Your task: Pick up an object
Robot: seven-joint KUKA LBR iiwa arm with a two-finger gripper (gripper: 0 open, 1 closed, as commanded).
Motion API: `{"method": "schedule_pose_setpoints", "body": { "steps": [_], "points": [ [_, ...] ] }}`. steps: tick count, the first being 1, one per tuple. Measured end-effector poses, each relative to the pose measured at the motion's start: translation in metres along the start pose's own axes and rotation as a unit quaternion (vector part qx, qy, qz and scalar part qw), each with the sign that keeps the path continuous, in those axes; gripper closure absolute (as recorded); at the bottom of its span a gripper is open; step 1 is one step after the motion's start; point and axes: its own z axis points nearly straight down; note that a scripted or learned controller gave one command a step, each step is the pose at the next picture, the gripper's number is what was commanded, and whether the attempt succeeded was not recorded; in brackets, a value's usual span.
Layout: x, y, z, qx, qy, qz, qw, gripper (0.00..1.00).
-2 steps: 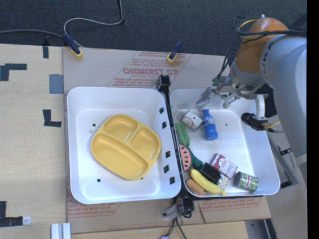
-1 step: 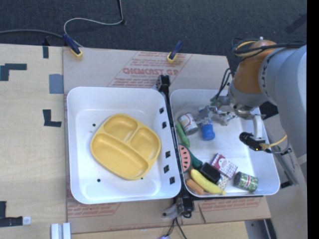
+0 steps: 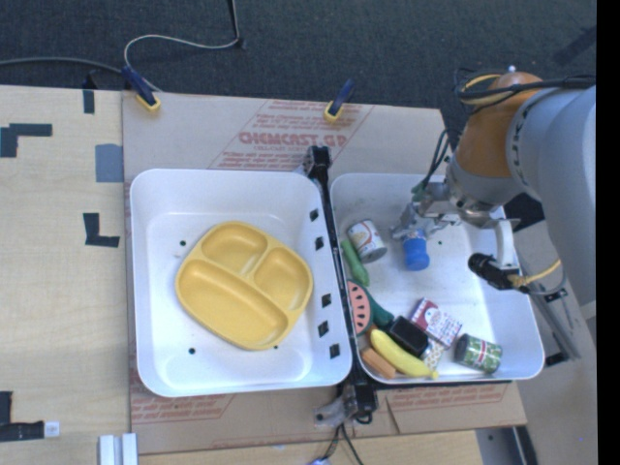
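The end effector (image 3: 418, 223) is hanging low in the right-hand shallow white bin (image 3: 523, 342), just above and apparently touching a small blue plastic cylinder (image 3: 416, 254); whether it is apart or clamped on anything I cannot tell from this slanted view. If the blue cylinder is the target, the grasp is probably going best by centring squarely over it, descending straight and lifting slowly, since the small striped tin can (image 3: 365, 241) is lying near on its left and could be knocked. The same bin is also holding a watermelon-slice toy (image 3: 359, 309), a yellow plastic banana (image 3: 399, 353), a red-and-white carton (image 3: 437, 322) and a green-labelled can (image 3: 478, 353) crowded along its near edge. The left white bin (image 3: 155, 289) is holding a yellow sectioned plastic plate (image 3: 244, 284).
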Motion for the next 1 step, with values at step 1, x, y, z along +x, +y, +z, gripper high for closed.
{"method": "schedule_pose_setpoints", "body": {
  "steps": [1],
  "points": [
    [0.0692, -0.0177, -0.1153, 0.001, 0.001, 0.0, 1.0, 1.0]
  ]
}}
